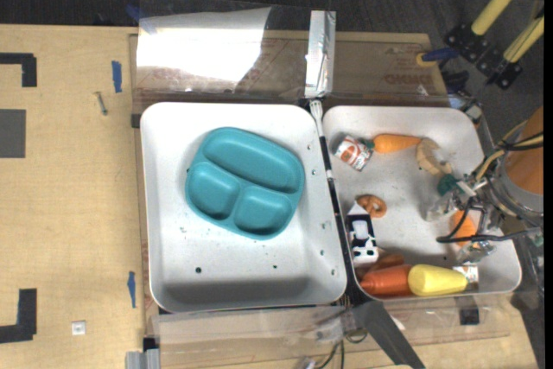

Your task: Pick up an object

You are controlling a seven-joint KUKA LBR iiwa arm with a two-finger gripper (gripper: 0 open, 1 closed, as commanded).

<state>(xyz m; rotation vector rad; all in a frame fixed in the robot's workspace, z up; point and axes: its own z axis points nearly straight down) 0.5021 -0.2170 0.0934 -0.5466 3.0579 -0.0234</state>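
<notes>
An orange object (465,225) sits under the end effector (467,207) at the right bin's (406,186) right side; its grip cannot be told. The arm enters from the right. A smooth teal compartment tray (244,181) lies in the left bin (164,186).

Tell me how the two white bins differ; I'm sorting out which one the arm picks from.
The left bin holds a single thing, a teal divided tray, while the right bin holds many small items, among them a carrot and a yellow bottle. The gripper is down inside the right bin, not over the left bin. Both are shallow, white and set side by side.
</notes>
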